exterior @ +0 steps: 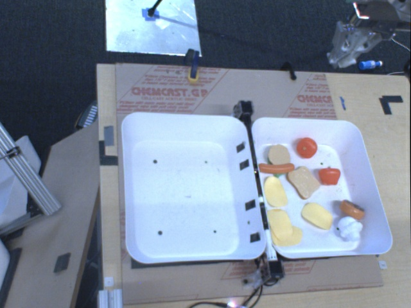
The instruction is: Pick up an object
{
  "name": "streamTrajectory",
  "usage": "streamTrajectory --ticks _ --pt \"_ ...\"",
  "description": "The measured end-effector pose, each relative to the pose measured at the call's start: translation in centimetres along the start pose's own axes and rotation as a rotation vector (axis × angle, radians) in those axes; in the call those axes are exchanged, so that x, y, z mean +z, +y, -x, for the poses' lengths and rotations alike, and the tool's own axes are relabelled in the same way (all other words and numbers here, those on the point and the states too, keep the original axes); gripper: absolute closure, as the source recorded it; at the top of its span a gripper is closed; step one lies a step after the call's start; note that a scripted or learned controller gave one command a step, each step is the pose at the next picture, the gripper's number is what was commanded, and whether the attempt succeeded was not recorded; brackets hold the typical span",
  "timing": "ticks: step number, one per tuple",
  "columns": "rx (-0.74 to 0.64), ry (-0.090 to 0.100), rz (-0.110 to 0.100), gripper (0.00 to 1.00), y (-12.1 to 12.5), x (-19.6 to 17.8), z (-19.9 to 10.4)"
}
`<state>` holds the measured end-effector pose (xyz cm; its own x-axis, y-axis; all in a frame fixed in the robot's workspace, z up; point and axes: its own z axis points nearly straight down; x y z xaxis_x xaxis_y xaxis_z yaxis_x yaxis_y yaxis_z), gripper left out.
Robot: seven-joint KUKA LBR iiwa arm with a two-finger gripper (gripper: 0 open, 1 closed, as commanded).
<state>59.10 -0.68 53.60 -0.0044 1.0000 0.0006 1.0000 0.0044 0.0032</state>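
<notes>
The gripper (pixel 369 27) sits at the top right corner of the view, off the bench (pixel 270 85) and well apart from both bins, over dark floor. The left bin (pixel 138 130) offers broad bare white floor, while the right bin (pixel 366 172) is crowded, its toy food packed toward the divider and the near rim. A red tomato (pixel 307 147) lies near the far wall with some free room around it; a red pepper piece (pixel 329 176) lies just below it. The sausage (pixel 275 168), slim and orange-red, lies with its long axis across the bin, one end pointing at the divider (nearly touching it). Beside it sit a round tan slice (pixel 279 154) and a brown bread slice (pixel 303 182) tilted diagonally. Yellow pieces (pixel 276 192) run along the divider, and a white lump (pixel 348 228) crowds the near right corner.
</notes>
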Motion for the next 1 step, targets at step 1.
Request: streamTrajectory --ticks 1 --pt "-0.002 0.001 -0.002 1.00 -4.96 0.01 -2.54"
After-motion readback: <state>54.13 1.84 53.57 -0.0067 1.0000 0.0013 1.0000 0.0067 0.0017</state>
